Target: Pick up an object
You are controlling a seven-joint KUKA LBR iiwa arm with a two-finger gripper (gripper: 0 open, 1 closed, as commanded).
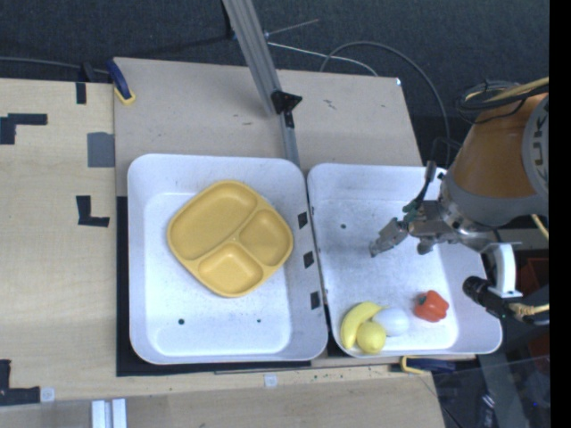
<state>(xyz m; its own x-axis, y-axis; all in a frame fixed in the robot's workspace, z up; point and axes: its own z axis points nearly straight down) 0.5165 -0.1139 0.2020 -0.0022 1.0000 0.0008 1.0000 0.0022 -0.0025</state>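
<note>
Resting: small red pepper [431, 306]

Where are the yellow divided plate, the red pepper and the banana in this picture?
yellow divided plate [230, 237], camera view, on the ridge where its compartments meet.
red pepper [431, 306], camera view, on the middle of its red body.
banana [355, 318], camera view, on the curved yellow back.
</note>
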